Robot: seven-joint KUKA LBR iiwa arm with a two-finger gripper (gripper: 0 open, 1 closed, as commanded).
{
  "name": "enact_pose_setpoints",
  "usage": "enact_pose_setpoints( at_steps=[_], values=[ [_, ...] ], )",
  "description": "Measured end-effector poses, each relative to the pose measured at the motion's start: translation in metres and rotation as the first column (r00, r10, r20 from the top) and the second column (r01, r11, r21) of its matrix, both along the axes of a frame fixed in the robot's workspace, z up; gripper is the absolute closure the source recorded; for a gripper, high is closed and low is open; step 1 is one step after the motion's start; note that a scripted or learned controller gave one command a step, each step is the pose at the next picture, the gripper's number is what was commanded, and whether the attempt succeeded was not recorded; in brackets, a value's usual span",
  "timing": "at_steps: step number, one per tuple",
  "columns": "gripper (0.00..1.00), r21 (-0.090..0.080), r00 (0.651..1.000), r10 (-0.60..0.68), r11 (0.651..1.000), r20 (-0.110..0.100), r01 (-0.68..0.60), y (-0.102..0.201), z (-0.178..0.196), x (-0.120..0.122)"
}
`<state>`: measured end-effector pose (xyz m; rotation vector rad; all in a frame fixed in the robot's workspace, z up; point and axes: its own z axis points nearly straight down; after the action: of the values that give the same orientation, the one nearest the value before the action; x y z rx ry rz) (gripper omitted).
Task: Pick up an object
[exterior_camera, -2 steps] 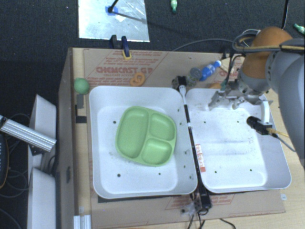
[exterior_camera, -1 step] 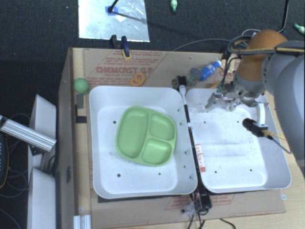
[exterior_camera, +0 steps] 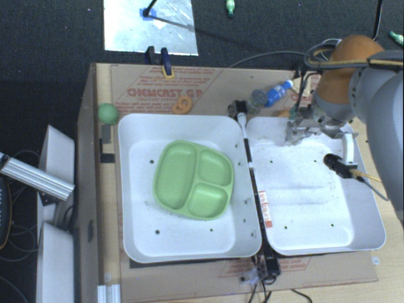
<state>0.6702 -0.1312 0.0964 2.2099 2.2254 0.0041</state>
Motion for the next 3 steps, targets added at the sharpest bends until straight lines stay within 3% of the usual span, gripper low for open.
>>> enact_pose_setpoints(
  at_steps=[1,2,3],
  values=[
    [0.0,0.0,1.0,0.0,1.0,0.0,0.0,0.0,0.0,0.0],
    [0.0,0.001,1.0,-0.002,1.0,-0.003,0.002,0.001,-0.011,-0.001],
    [1.0,0.0,1.0,0.0,1.0,0.0,0.0,0.001,0.0,0.0]
  ],
)
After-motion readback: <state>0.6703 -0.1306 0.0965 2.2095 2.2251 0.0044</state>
